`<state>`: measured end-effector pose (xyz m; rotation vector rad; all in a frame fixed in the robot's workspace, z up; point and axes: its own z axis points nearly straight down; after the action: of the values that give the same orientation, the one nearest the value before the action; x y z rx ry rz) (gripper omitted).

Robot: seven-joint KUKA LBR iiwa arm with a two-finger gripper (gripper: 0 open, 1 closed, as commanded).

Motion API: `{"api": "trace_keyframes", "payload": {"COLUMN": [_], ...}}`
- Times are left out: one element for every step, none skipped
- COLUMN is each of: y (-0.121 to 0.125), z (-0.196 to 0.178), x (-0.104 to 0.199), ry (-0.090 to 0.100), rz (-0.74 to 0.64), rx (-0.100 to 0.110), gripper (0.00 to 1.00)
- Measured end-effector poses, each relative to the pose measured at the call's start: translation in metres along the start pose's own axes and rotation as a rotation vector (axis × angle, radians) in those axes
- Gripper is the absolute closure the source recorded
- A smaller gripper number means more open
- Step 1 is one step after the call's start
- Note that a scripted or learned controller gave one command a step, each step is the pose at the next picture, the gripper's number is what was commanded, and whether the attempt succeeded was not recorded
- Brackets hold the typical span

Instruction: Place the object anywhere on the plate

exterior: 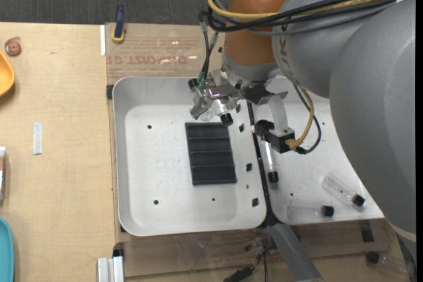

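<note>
Nearest the viewer, in the right-hand shallow white bin point(370, 208), lie a clear plastic tube with a black cap point(343, 191) and a small loose black cap point(326, 211), well apart from the task's target. Further in, on the floor of the left-hand shallow white bin point(142, 168), the black ribbed rectangular plate point(211, 154) lies flat with nothing on it. Just past the plate's far edge, the silver two-finger gripper point(213, 102) hangs low. At its tip shows a small pale translucent piece point(201, 111), probably the object to be placed. It looks glassy and light, its outline too blurred to make out. Whether the claw is clenched on it or released cannot be told. The step in hand seems to be the carry or the grasp itself. Next, the arm needs a short move nearward over the plate, then a release.
</note>
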<state>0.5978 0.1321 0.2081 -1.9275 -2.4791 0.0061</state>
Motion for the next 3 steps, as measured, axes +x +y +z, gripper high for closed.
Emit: {"api": "trace_keyframes", "payload": {"y": [0.044,0.066,0.053], "z": [-0.003,0.05,0.118], "x": [0.009,0.048,0.071], "ry": [-0.001,0.0,-0.001], "rz": [-0.361,-0.395,-0.523], "rx": [-0.003,0.0,0.0], "gripper": [1.0,1.0,1.0]}}
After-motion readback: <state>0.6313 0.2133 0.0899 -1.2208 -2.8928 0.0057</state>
